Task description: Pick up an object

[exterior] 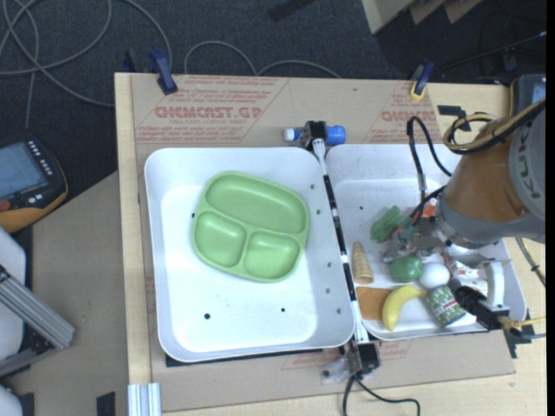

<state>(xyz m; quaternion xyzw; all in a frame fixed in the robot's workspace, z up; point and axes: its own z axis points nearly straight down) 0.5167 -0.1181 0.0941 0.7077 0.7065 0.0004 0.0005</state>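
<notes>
The arm's grey body and orange band cover much of the right bin, so the far right part of its floor is hidden. The hand is a dark tangle of metal low over the bin's middle, and I cannot tell whether it is open or closed, or whether anything sits in its grip.

Directly under and around the hand lies a cluster of small things. A green leafy piece lies just to its left, partly overlapped by the metal. A round green object sits just on its near side, touching a white egg-shaped object to the right. Nearer still, a yellow banana curves along the bin's near edge, beside a green-labelled can lying tilted. An orange flat piece is tucked under the banana's left end, and a tan cone lies against the bin's left wall. A red-and-white scrap right of the egg is too small to identify.

The left bin holds a pale green divided plate, well apart from the hand. Both bins rest on a brown worktop with blue clamps at its far edge.
</notes>
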